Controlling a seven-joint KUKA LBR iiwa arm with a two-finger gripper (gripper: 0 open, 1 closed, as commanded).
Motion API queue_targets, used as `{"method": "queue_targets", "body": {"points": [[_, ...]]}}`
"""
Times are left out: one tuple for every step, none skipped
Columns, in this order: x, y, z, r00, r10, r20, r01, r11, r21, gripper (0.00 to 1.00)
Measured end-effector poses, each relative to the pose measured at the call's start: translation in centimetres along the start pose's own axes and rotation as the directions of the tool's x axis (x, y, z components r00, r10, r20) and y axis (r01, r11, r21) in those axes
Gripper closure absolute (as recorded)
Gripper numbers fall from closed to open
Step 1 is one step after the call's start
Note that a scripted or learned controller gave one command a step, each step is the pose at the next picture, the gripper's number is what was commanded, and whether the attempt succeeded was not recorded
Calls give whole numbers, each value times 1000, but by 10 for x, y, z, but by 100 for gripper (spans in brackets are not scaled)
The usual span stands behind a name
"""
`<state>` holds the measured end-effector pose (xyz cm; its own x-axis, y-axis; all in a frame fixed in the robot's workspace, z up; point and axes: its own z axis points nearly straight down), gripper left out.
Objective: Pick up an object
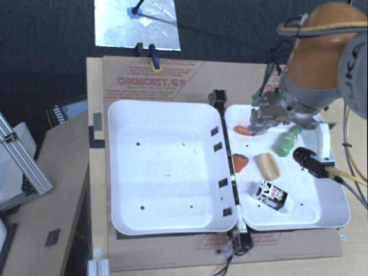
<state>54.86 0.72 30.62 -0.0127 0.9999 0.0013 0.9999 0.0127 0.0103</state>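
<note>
Orange carrot (242, 130) lies just beside the jaws (256, 123), whose state I cannot tell; green bottle (286, 142) near.

Robotics lab, test-cell setup. Grey arm (328, 45) with orange band reaches in from the right over a cardboard-covered surface (167, 79) printed with a supplier's name. Two shallow white bins (167, 165) sit side by side, joined by black clips (221, 165) along the middle seam. Loose cables (345, 177) trail off the right edge. Aluminium extrusion rail (23, 160) at the left. Reflective square sheet (137, 16) beyond the far edge, dark carpet-like flooring (40, 45) around.
</note>
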Motion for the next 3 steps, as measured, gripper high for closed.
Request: {"method": "queue_targets", "body": {"points": [[72,-8,-33,1000,0,-3,0,1000,5,100],[67,-7,-43,1000,3,1,-3,1000,5,100],[22,-65,37,1000,17,2,-17,1000,19,100]]}}
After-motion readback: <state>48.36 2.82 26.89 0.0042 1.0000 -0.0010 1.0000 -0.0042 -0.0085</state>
